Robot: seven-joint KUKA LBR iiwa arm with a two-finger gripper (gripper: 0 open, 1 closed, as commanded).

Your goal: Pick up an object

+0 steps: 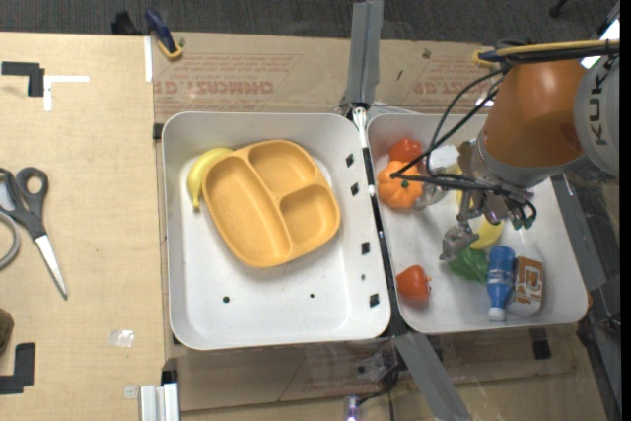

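Where end effector (471,230) hovers, green toy (469,264) beneath.

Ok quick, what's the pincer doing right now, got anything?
Pincer: low in the right bin, over the green item beside the blue bottle. Whether it is open, closed or holding anything cannot be told.
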